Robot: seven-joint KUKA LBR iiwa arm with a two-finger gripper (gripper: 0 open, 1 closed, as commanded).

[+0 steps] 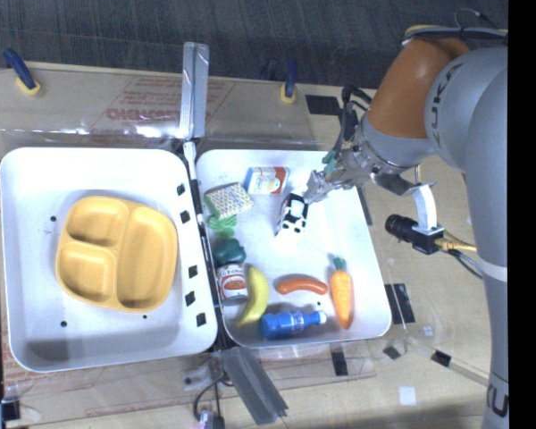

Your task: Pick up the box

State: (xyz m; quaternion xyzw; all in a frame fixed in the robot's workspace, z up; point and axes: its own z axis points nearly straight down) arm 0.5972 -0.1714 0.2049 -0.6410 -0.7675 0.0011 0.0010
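Reaching in from three o'clock, the grey arm [469, 88] with its orange band is hanging its gripper [319, 184] over the upper part of the right bin [362, 239]; whether the gripper is spread or pressed together I cannot tell. Just at seven o'clock of the gripper tip, a black-and-white box [292, 214] is sitting tilted on the bin floor, very close to the tip, though contact is not clear. At eleven o'clock of that box, a white carton with red and blue print [266, 180] is lying near the bin's far wall; at nine o'clock, a green-patterned box [228, 200] is resting by the left wall, with a dark green item [229, 250] below it. Along the near side of the bin, a small red-labelled can [234, 282], a banana [255, 296], a sausage [301, 285], a carrot [340, 293] and a blue bottle [290, 323] are lying close together; the bottle is at six o'clock of the sausage. At nine o'clock of all this, the left bin [27, 329] is holding a yellow divided tray [116, 251].
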